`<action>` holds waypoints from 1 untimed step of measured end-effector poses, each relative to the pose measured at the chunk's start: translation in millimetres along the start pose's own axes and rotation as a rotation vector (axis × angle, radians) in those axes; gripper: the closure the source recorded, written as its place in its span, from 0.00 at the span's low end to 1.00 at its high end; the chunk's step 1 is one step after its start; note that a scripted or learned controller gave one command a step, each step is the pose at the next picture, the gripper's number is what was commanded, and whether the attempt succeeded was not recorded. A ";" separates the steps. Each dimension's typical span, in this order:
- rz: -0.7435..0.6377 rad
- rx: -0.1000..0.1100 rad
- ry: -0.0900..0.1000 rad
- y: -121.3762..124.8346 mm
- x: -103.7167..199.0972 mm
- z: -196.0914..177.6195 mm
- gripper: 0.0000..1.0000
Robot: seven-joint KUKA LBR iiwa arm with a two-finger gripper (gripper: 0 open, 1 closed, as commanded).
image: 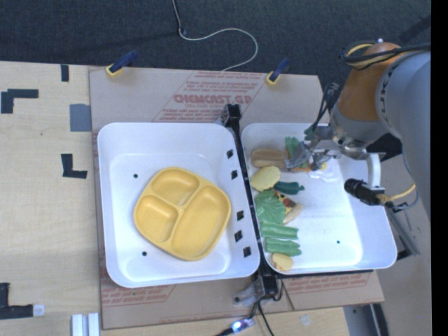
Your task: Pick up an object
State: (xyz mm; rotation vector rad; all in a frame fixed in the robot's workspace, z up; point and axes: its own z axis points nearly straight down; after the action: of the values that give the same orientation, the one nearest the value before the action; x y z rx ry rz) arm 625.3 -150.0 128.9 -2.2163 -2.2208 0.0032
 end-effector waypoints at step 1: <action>0.000 0.000 0.000 2.5 2.9 -38.5 1.00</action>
State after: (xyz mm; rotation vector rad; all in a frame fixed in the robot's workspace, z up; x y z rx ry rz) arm 628.0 -147.1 167.3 -2.2166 -2.2211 0.0034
